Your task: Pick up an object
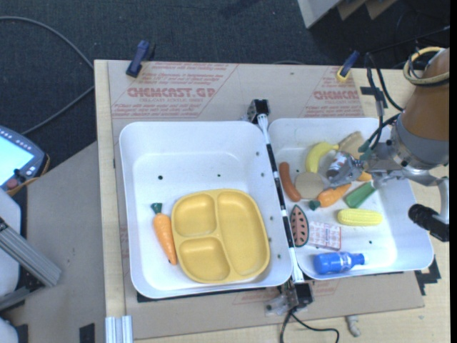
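The left bin holds a yellow divided plate toward its near side, filling much of the floor. Just left of the plate lies a toy carrot, green top pointing far, close to the plate's rim but whether it touches cannot be told.

The right bin is crowded. The arm comes in from the right over its far half, and the gripper hangs low among the toys there (too cluttered to tell whether its jaws are apart or together, or whether anything sits between them). Just left of the gripper is a yellow banana-like piece. A red sausage lies along the bin's left wall. Near the gripper's near side sit a small orange carrot and a green piece. Nearer still is a corn cob, then a watermelon slice by the left wall, and a blue bottle at the near edge.
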Tool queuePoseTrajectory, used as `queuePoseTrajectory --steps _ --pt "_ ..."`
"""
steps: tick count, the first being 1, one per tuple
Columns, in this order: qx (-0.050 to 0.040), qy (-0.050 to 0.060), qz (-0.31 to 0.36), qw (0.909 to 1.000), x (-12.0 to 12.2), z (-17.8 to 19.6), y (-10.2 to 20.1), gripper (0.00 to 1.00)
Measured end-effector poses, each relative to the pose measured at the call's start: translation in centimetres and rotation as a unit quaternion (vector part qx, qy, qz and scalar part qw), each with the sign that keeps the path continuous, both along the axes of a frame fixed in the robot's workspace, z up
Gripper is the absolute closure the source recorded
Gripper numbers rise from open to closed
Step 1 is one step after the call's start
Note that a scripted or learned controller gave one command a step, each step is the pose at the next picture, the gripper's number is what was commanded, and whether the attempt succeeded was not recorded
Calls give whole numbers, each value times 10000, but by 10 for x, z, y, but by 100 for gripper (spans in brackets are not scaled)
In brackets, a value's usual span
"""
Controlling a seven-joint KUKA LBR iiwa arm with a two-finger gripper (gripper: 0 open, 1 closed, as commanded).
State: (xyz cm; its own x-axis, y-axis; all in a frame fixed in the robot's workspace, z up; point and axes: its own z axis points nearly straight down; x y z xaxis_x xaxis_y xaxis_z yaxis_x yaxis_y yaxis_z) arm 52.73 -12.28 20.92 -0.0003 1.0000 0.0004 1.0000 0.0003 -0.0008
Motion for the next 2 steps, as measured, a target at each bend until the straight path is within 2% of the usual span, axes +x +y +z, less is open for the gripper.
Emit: queuePoseTrajectory --steps 1,2 --pt "-4 -1 -6 10000 9 -109 -7 0" --pt "-6 -45 -4 10000 17 -120 -4 0"
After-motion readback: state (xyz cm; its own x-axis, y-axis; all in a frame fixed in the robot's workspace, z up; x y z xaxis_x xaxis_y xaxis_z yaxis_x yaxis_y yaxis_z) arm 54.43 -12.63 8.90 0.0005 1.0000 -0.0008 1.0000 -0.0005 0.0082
